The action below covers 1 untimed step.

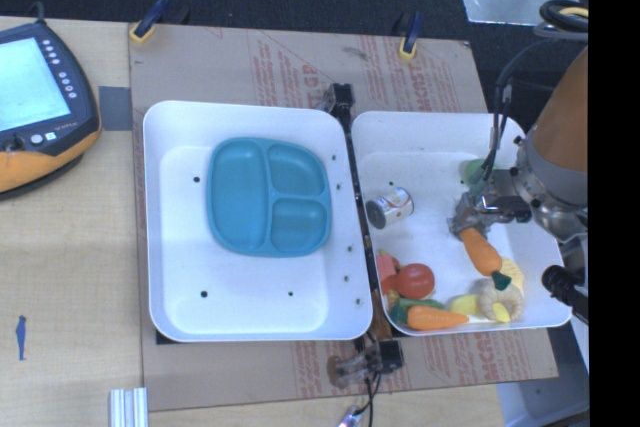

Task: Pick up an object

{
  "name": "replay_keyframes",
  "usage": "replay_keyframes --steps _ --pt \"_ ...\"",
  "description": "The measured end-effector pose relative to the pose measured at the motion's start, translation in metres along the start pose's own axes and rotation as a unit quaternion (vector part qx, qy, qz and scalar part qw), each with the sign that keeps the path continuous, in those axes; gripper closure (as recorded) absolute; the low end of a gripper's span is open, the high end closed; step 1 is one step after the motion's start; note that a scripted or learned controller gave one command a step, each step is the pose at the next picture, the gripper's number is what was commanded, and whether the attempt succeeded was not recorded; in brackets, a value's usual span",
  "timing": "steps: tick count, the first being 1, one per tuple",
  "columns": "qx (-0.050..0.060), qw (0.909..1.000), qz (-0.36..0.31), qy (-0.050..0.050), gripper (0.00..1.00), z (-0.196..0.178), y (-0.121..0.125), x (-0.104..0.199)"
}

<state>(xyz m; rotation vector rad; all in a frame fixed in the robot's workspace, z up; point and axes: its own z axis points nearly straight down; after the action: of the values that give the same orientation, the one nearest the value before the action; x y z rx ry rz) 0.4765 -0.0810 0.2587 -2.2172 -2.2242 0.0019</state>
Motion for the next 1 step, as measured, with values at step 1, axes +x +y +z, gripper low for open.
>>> replay_keyframes --steps 1 --pt "0.0 1.0 0.0 0.0 1.0 -0.0214 0.0006 0.0386"
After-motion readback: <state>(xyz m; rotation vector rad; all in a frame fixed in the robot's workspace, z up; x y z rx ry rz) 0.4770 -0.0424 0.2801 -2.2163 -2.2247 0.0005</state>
